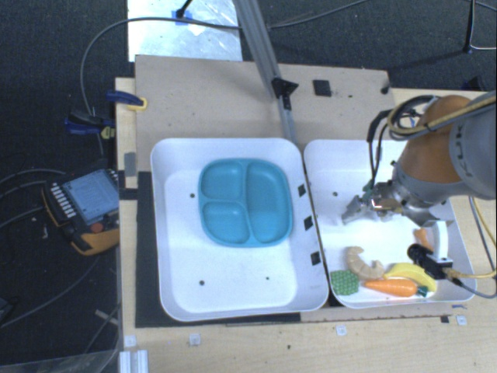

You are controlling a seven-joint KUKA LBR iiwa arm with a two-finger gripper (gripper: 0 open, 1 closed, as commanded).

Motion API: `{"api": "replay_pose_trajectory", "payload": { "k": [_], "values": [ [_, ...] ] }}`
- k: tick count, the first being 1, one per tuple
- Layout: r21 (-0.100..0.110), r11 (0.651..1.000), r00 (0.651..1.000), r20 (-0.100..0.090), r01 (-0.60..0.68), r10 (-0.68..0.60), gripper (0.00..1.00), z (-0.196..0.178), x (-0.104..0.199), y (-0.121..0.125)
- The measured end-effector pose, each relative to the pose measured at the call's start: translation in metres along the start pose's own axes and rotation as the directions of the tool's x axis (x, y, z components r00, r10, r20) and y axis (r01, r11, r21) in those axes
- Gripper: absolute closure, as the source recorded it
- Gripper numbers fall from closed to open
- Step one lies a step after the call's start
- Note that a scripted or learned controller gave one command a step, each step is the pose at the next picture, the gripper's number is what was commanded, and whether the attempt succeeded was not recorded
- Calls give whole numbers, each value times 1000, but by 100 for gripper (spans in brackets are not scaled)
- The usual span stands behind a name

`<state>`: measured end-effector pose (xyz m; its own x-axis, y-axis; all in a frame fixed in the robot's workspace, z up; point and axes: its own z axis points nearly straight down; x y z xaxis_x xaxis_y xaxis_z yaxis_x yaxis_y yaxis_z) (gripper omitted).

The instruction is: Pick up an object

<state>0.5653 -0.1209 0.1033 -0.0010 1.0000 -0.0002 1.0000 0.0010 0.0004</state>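
A grey KUKA arm point(446, 158) with an orange band reaches in over the right bin point(334, 169), one of two shallow white bins set side by side on a tan bench point(233, 92). Its gripper point(359, 210) hangs low above the middle of that bin, fingers pointing toward the divide between the two bins. The fingers appear slightly apart with nothing seen between them, though the view is too soft to be sure of the gap.

The objects lie clustered along the near edge of the right bin, apart from the gripper. A tan curved piece point(361, 263) sits closest to the gripper, toward the bin's near edge. A green patch point(345, 283) lies at the bin's near corner beside the divide, touching the tan piece. An orange carrot point(391, 287) stretches along the near wall, and a yellow banana point(410, 271) rests just behind it, the two touching.

In the left bin point(175, 286), across the divide from the right bin, a blue divided plate point(245, 202) lies flat toward the far half.
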Motion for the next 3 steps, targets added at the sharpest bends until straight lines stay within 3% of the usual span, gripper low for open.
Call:
{"api": "replay_pose_trajectory", "payload": {
  "k": [1,3],
  "values": [
    [-2,1000,1000,0,0,0,100,-11,0,0],
    [-4,1000,1000,1,4,-4,100,-124,11,0]
  ]
}}
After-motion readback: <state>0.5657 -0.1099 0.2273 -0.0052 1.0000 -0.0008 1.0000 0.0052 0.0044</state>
